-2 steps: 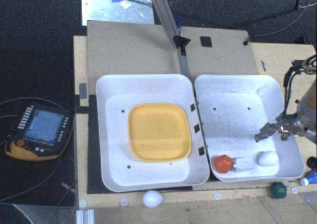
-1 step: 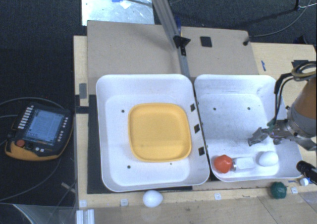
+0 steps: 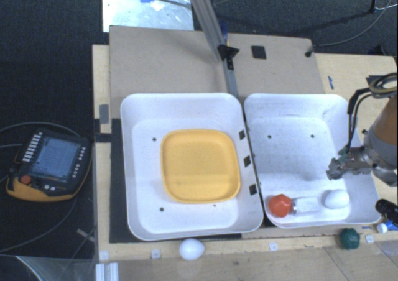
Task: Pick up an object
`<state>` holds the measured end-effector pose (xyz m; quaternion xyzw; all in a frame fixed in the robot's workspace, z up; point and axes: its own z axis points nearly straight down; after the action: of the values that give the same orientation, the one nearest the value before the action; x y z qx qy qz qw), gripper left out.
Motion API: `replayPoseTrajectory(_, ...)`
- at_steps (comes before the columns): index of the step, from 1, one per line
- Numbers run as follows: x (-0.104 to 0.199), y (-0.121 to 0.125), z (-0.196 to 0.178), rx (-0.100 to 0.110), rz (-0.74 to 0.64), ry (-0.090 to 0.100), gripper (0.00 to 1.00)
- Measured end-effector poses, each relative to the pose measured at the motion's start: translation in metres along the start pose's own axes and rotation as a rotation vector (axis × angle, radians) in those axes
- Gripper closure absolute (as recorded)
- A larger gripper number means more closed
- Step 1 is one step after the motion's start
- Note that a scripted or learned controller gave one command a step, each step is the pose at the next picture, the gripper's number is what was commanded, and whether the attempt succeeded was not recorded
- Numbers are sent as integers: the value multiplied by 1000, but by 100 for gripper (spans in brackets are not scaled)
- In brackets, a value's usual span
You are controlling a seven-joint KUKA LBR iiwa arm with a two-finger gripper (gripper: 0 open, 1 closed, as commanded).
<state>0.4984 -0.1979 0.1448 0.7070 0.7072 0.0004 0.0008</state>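
Gripper (image 3: 339,166) sits low in your right bin (image 3: 292,109), near the white egg (image 3: 336,199).
Can't tell its grip state; it's probably lining up for a grab.

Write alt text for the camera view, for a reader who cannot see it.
A robot gripper hangs over the right bin, above a white egg shape, a clear piece and a red ball along its near wall. The left bin holds a yellow plate.
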Motion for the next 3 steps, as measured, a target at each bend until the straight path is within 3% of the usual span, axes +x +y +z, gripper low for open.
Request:
replayPoseTrajectory(2,-14,12,-105,-3,0,-1,100)
replayPoseTrajectory(3,-14,13,-133,-1,0,0,100)
